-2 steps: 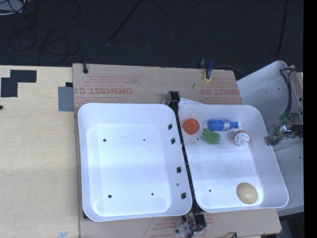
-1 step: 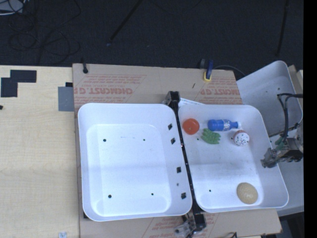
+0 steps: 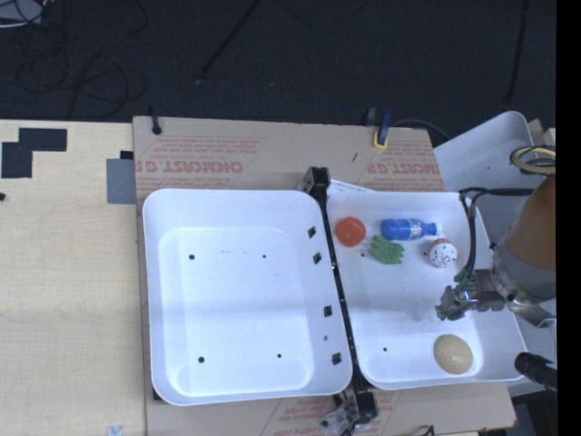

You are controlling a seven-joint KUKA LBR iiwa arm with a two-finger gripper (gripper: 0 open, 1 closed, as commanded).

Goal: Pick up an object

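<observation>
Reaching in from the right, arm (image 3: 531,243) puts the jaws (image 3: 454,302) low over the right bin (image 3: 399,352), near its right side. Can't tell how wide the jaws stand; nothing seen between them. Five things lie in that bin: orange ball (image 3: 349,232), blue bottle (image 3: 408,229) on its side, green toy (image 3: 388,252) just below the bottle, white speckled ball (image 3: 442,253), tan egg (image 3: 453,352) near the front right corner. Egg sits just below the jaws, apart from them. Left bin (image 3: 172,243) lies beside it on the table (image 3: 64,271).
</observation>
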